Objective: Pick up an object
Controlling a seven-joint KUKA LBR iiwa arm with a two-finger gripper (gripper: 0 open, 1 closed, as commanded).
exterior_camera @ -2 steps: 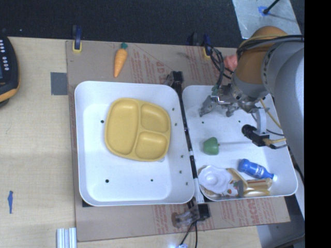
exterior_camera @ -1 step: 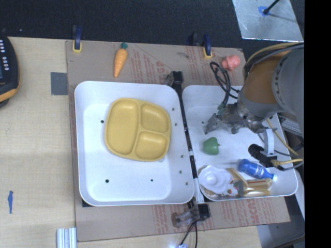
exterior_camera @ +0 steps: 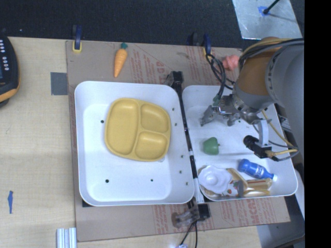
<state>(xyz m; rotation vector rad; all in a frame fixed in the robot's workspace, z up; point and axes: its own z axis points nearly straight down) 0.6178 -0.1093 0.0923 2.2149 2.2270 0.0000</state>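
Hovering over the right bin [exterior_camera: 192,138], the gripper [exterior_camera: 222,113] sits just above the green object [exterior_camera: 211,146], apparently lining up; jaw opening can't be told, nothing visibly held.

A robotics lab, by every sign: a pale wooden table [exterior_camera: 36,154] overlaid with printed cardboard sheet [exterior_camera: 150,61] held by blue clamps [exterior_camera: 77,37], two shallow white bins [exterior_camera: 83,138] side by side as a test rig, loose cables [exterior_camera: 217,74] trailing past the bins, a handheld control pendant [exterior_camera: 8,66] at the left edge, dark carpeted floor [exterior_camera: 129,9] beyond.
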